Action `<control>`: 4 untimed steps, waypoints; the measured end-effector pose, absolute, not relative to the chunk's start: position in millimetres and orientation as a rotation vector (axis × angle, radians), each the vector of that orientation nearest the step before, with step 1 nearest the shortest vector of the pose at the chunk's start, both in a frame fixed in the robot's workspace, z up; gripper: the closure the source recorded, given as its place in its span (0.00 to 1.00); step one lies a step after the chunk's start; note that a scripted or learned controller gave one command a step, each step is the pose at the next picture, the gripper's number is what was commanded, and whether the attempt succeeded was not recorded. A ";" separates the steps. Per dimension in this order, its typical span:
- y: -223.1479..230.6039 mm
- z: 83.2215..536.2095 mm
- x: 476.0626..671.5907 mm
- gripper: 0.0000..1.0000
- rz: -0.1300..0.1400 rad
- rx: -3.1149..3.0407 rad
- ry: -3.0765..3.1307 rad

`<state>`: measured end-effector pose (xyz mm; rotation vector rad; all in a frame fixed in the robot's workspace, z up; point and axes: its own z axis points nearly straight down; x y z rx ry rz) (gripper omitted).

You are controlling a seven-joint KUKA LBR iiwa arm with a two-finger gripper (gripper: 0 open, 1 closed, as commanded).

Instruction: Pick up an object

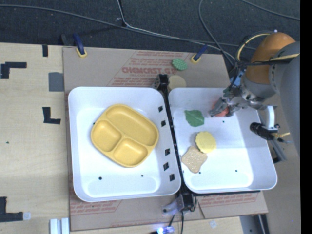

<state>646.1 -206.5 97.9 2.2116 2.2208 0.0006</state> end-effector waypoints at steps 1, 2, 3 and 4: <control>-203.1 141.0 648.3 1.00 0.003 2.217 2.221; -208.8 188.7 655.6 1.00 0.003 2.217 2.220; -208.4 241.4 656.8 1.00 0.003 2.216 2.220; -151.4 245.9 665.0 1.00 0.001 2.214 2.229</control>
